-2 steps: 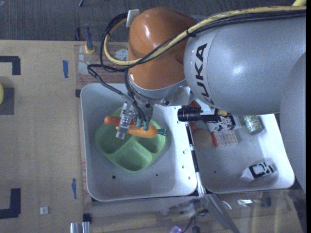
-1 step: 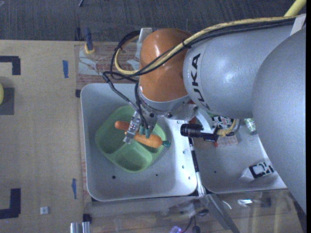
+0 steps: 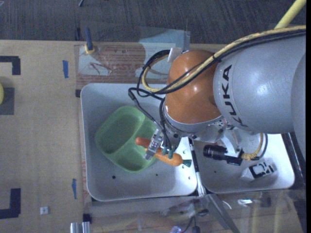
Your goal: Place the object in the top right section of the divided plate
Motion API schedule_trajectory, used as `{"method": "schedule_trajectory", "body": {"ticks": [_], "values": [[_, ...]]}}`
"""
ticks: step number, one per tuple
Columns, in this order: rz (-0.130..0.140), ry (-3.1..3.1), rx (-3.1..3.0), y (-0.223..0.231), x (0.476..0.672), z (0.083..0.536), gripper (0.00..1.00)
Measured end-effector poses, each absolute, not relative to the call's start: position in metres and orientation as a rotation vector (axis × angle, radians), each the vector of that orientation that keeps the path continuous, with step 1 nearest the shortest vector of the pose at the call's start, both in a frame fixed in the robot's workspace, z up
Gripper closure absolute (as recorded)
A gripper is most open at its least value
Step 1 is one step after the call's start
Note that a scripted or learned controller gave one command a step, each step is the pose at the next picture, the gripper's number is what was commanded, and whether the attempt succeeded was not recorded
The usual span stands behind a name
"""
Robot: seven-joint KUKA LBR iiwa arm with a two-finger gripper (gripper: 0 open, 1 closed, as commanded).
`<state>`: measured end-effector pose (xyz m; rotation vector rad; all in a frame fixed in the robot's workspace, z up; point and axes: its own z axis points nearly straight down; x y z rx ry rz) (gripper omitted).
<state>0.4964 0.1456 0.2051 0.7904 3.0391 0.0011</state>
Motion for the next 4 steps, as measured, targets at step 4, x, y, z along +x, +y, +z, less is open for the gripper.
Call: {"method": "schedule_trajectory", "body": {"ticks": [4], "values": [[0.003, 3.134, 0.098, 0.144, 0.556, 0.264, 1.0]]}}
